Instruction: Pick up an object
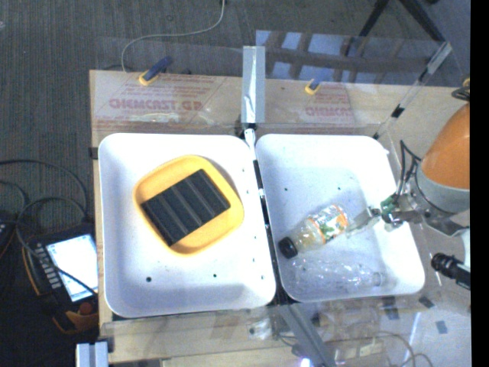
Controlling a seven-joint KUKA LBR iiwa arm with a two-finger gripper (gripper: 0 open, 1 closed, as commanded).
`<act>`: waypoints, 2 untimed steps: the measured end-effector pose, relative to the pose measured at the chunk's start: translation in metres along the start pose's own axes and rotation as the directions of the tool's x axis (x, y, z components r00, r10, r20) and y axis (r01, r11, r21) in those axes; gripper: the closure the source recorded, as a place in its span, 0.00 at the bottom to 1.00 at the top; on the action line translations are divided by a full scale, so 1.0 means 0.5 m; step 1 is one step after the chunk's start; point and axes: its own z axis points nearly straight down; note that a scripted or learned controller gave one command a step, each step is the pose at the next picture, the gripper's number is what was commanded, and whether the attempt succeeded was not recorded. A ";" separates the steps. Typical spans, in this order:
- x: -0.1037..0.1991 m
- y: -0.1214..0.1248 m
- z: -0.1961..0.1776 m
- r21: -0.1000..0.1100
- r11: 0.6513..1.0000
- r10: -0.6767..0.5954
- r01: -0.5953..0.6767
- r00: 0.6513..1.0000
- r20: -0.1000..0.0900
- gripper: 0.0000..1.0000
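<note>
In the right bin (pixel 328 159) a small plastic bottle (pixel 325 227) with an orange and green label lies on its side, its black cap (pixel 286 247) pointing to the front left. A clear crumpled bottle (pixel 340 274) lies along that bin's front wall. In the left bin (pixel 122 266) rests a yellow dish-shaped object (pixel 157 186) with a black ribbed insert (pixel 187 206). My gripper (pixel 391 209) hangs over the right bin's right edge, just beside the labelled bottle's far end. The grey wrist with its orange band (pixel 454 155) is behind it.
A metal divider strip (pixel 251 90) runs between the bins at the back. Yellow clamps (pixel 153 70) hold the board behind the bins. Cables and a small screen (pixel 65 262) lie on the floor to the left.
</note>
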 end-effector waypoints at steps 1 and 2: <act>0.091 0.108 0.156 -0.011 0.991 -0.134 0.134 0.991 0.009 0.00; -0.006 0.125 0.157 -0.016 0.997 -0.082 0.082 0.997 0.006 0.00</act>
